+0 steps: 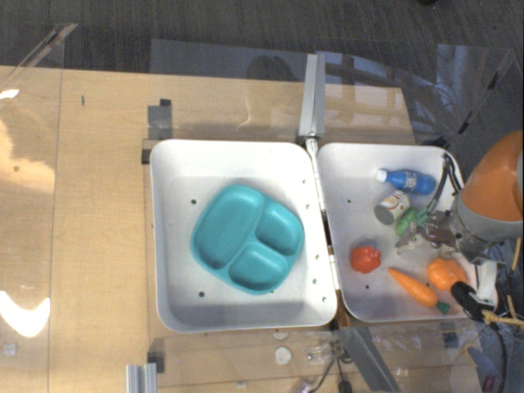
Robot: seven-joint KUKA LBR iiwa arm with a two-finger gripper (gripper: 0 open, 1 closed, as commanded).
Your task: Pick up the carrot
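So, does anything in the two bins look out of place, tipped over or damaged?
Nothing looks damaged or spilled. The small can and the blue bottle lie on their sides in the right bin. The teal divided plate sits askew in the left bin. The carrot lies flat.

Arm (495,191): enters from the right edge of the camera view, at mid-height, reaching toward the left.
Orange band: a broad rounded orange section, the part nearest the frame edge, sitting above the wrist.
Wrist (483,228): grey, just below and left of the orange band, angled down toward the left.
Cables: dark lines curve up from the wrist area along its left side.
Gripper (430,234): a small dark metallic assembly at the arm's left tip, low over the right side of the right-hand bin.
Gripper state: too small and cluttered to judge.
Pose overall: arm bent inward from the right, tool end pointing left and slightly down.
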